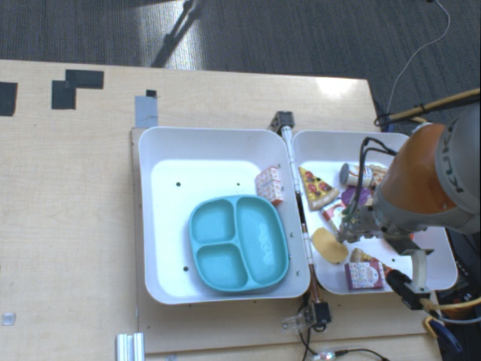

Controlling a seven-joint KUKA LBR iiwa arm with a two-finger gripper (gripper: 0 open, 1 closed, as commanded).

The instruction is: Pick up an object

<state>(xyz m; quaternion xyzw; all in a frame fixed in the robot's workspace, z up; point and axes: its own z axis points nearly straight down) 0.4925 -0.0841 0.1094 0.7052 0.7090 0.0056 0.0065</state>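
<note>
Step in hand, by my reading: descent over the right bin point(449, 273), nothing lifted. The gripper point(350, 228) is low among the clutter; whether it is parted or closed I cannot tell (wrist hides it). Nearest candidate, a yellow chip-shaped piece point(328, 245), lies just beside and below-left of it. Next move calls for centring over one item, clear of the pizza slice point(316, 189).
</note>
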